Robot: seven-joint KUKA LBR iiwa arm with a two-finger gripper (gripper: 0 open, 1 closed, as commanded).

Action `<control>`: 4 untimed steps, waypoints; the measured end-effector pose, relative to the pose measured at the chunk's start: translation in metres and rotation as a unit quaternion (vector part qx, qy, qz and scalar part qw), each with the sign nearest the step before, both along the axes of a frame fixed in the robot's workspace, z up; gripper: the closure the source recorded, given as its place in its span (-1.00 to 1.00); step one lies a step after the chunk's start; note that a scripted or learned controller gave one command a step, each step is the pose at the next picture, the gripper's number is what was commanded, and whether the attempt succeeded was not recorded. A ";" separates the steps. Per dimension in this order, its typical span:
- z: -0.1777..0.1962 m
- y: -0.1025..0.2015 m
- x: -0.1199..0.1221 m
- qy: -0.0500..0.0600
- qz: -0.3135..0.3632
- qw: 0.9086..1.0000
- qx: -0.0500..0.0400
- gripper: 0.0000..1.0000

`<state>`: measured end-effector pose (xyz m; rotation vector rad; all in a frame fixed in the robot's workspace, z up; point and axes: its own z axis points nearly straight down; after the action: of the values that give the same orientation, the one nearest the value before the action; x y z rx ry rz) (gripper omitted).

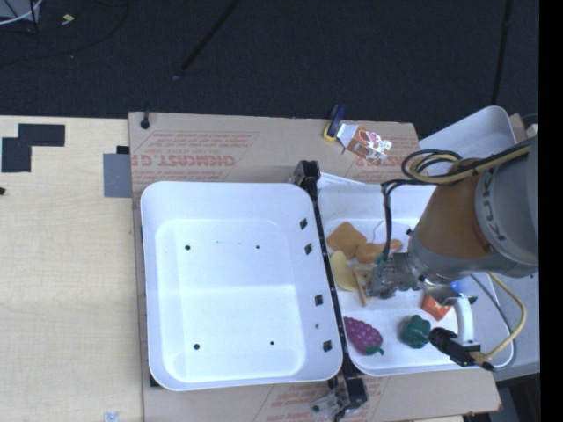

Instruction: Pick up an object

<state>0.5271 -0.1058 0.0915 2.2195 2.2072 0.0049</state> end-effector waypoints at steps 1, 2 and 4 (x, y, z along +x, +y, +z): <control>0.012 -0.003 0.001 0.000 -0.002 1.000 0.000 1.00; 0.102 0.032 0.108 -0.001 0.006 1.000 0.002 1.00; 0.289 0.127 0.112 -0.001 0.006 1.000 0.004 1.00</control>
<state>0.6395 0.0211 0.3805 2.2098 2.2223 0.0155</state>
